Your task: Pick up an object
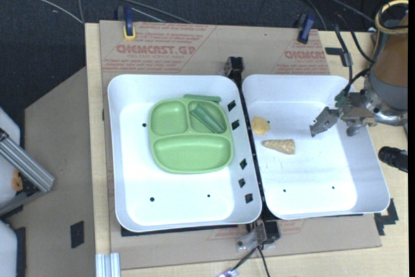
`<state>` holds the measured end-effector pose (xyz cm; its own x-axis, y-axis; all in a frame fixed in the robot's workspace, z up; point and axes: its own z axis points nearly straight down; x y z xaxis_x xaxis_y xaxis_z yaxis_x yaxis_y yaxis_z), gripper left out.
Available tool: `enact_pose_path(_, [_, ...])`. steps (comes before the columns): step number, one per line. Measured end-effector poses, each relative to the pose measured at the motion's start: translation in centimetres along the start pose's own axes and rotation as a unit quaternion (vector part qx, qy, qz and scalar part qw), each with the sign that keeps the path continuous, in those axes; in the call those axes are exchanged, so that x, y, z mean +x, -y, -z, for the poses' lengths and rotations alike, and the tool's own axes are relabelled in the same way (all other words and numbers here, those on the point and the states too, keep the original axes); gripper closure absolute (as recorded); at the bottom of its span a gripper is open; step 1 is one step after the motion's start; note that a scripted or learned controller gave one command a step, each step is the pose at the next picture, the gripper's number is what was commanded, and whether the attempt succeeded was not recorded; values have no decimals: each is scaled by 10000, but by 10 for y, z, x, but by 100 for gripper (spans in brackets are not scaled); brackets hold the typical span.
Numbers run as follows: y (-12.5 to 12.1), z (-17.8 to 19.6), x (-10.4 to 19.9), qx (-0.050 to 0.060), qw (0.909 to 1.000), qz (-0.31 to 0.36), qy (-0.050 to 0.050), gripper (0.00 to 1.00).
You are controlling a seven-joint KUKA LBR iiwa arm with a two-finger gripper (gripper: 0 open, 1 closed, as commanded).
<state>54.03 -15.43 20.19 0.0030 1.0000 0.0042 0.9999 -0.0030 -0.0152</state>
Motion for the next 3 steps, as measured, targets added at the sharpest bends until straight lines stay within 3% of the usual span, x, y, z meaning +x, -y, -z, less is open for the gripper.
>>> enact_pose_path(1, [-3,7,0,-69,10000,18,14,0])
enact_pose_path(3, [11,-111,-7,-43,10000,10,5,0])
